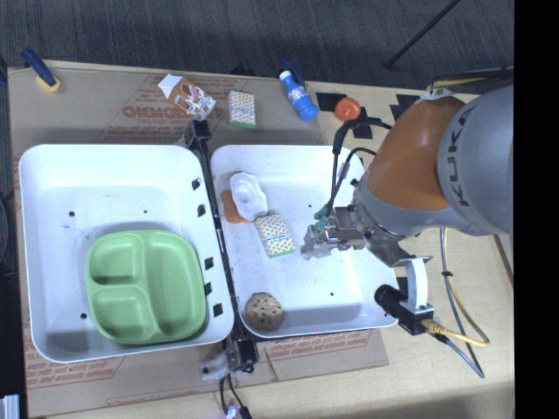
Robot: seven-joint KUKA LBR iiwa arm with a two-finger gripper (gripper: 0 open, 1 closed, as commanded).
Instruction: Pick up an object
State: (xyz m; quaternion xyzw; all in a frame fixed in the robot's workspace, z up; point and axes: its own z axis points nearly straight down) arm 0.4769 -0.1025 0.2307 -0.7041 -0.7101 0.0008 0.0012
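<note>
My gripper [316, 241] hangs over the middle of the right bin [349, 308], reaching in from the right, with the bin floor bare just under it. A patterned sponge block [275, 234] lies a short way to its left, apart from it. Beyond that sit a white crumpled object [248, 193] on an orange piece [230, 206]. A brown speckled ball [263, 311] rests near the bin's front left corner. I see nothing held between the fingers.
The left bin [52, 173] holds a green divided tray [145, 285]. Behind the bins on the cardboard lie a snack packet [186, 97], a small patterned block [241, 108], a blue bottle [299, 95] and an orange cap [348, 108]. The arm's bulk [437, 168] covers the right bin's right side.
</note>
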